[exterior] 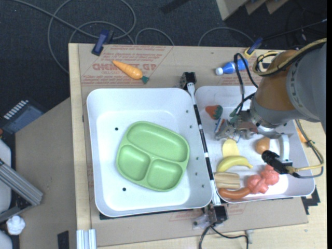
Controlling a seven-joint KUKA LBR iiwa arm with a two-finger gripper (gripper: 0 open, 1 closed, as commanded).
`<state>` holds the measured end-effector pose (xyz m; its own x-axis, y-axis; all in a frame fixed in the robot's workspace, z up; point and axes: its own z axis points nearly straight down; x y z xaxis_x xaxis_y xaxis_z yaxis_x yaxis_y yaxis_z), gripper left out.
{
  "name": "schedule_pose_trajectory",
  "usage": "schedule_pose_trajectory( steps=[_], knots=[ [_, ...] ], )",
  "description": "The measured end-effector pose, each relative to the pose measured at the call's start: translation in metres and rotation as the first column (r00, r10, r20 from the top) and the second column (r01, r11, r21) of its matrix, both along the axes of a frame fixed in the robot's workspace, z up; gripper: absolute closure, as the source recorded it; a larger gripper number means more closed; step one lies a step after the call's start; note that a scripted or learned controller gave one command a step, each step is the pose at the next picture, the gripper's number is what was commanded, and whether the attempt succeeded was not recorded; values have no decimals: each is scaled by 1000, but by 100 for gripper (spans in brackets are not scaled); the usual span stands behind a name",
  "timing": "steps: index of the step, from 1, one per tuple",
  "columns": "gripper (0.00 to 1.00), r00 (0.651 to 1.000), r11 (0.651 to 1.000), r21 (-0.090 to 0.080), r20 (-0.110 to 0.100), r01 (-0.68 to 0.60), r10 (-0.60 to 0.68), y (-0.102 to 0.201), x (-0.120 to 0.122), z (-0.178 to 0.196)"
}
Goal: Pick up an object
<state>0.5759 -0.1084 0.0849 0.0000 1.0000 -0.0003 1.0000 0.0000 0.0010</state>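
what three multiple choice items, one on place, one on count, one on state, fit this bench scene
1. Where does the toy carrot lie?
A. on the green tray
B. on the cardboard behind the left bin
C. in the right bin

2. How many compartments has the green tray?
A. two
B. three
C. five

3. How does the green tray stand?
A. right side up, nothing in it
B. upside down
C. leaning on the bin wall

Key: 1 B, the carrot sits outside the left bin, on printed cardboard. 2 B, one long hollow and two smaller ones. 3 A, its hollows face up and are bare.
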Motion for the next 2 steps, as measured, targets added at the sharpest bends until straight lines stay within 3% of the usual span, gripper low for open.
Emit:
schedule_pose_trajectory(
  steps=[1, 2],
  knots=[
    [0, 1000, 1000, 1, -3, 0, 0, 15, -23, -1],
    [0, 1000, 1000, 2, -3, 0, 0, 12, -25, 0]
  ],
)
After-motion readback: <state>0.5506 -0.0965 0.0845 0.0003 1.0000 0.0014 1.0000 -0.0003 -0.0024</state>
